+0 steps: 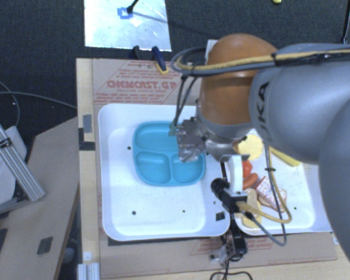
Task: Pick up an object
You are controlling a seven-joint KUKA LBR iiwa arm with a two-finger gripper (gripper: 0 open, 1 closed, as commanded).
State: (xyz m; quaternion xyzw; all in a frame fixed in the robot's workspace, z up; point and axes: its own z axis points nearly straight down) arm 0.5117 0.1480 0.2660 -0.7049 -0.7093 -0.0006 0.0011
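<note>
Dark speckled flooring surrounds a bench where two shallow white bins sit side by side on brown cardboard, the left bin (119,214) and the right bin (303,217). Down near the left bin's right edge hangs the gripper (189,150), a metal head below the arm's orange band (230,77); whether it is released or clenched cannot be told from this angle, and nothing can be seen held.

Touching or just beneath it lies the blue divided tray (157,159), flat in the left bin, cavities up. It is squarish with rounded corners, its slightly longer run going left to right and a little downhill toward the right.

Beyond, the right bin holds small toy foods (251,177), yellow, red and orange, largely hidden by the grey arm (315,109).

My worry: a flat tray offers only a thin rim, so a closing grasp may slide off, or merely push it against the bin wall.
</note>
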